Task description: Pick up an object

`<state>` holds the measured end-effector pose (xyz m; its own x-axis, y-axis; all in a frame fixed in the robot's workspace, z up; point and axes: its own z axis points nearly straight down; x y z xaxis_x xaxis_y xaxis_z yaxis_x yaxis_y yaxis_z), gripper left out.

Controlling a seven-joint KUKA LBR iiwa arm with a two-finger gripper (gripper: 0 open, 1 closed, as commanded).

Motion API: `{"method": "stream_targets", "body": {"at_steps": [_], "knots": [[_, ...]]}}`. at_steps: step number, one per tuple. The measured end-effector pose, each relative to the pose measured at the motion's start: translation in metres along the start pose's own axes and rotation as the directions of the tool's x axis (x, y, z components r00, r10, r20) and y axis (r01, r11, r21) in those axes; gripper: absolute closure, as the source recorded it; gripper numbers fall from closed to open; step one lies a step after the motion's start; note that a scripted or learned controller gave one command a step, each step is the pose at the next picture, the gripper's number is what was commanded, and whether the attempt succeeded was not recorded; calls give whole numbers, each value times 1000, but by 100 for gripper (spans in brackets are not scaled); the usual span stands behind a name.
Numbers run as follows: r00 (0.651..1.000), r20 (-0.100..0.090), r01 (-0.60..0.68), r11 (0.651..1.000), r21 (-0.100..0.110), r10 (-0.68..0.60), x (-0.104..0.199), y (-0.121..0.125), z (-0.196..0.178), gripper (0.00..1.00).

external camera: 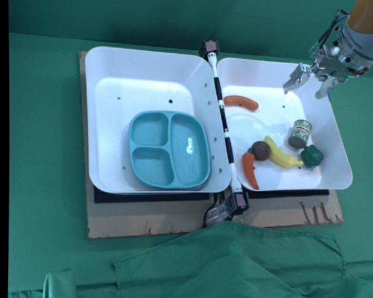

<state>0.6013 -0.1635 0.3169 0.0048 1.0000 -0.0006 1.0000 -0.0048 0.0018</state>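
Note:
My gripper (pixel 310 84) hangs open over the far right corner of the right bin (pixel 280 73), with nothing between its fingers. Below it in that bin lie an orange sausage (pixel 241 102), a small can (pixel 299 133) on its side, a yellow banana (pixel 281 154), a brown round piece (pixel 260 149), an orange carrot (pixel 250 169) and a green broccoli piece (pixel 311 156). The can is the object closest to the gripper, a little nearer the front.
The left bin (pixel 112 73) holds a teal divided plate (pixel 168 149). A black-and-white clamp bar (pixel 219 104) runs between the bins. Brown cardboard (pixel 143 225) and green cloth (pixel 236 259) lie at the front.

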Motion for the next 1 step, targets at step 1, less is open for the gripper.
{"method": "stream_targets", "body": {"at_steps": [1], "knots": [[1000,3,1,1000,-4,-1,4,-19,126,0]]}}
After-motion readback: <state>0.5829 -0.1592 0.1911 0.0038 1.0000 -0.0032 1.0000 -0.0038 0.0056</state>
